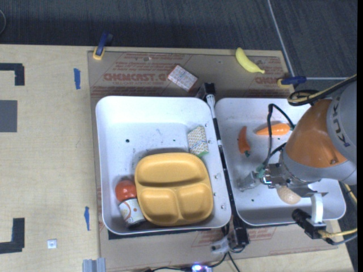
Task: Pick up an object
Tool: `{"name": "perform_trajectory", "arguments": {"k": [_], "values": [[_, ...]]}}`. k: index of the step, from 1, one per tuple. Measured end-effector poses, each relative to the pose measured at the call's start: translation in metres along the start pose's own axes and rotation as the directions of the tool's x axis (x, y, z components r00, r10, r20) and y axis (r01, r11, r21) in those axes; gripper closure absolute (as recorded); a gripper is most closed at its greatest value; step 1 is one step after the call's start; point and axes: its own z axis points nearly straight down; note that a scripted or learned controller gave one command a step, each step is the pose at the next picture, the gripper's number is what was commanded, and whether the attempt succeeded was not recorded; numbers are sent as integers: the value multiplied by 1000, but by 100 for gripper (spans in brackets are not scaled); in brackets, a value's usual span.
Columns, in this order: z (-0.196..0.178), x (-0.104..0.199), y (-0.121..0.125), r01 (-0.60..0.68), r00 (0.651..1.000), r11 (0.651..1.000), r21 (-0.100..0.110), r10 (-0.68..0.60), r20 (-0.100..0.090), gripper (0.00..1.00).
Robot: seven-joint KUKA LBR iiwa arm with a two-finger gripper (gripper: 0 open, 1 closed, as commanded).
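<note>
Bins sit side by side on the bench, and my arm (317,143) reaches in from the right over the right bin (238,205). My gripper (252,179) hangs low over the middle of that bin's floor, a dark metal cluster with a small green light beside it; whether it is wide, narrow or holding anything I cannot tell from this slant.

Just to the right of my gripper, near the front of the bin, lies a pale tan egg-shaped object (288,195), partly tucked under my wrist. Farther back in the same bin an orange carrot-like piece (271,130) lies across the floor, and a smaller reddish-orange piece (244,140) stands just left of it, apart from my gripper.

In the left bin (113,152) a big yellow compartment tray (173,187) covers the near half. A red-topped small can (128,202) leans against its left side, and a patterned packet (198,140) rests against the bin's right wall, behind the tray.

Beyond the bins, on the cardboard, a yellow banana (249,61) lies far right and a small patterned box (181,77) lies near the middle.
</note>
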Motion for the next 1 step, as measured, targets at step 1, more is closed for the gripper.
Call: {"name": "perform_trajectory", "arguments": {"k": [1], "values": [[0,0,0,0,1000,1000,0,0,0,0]]}}
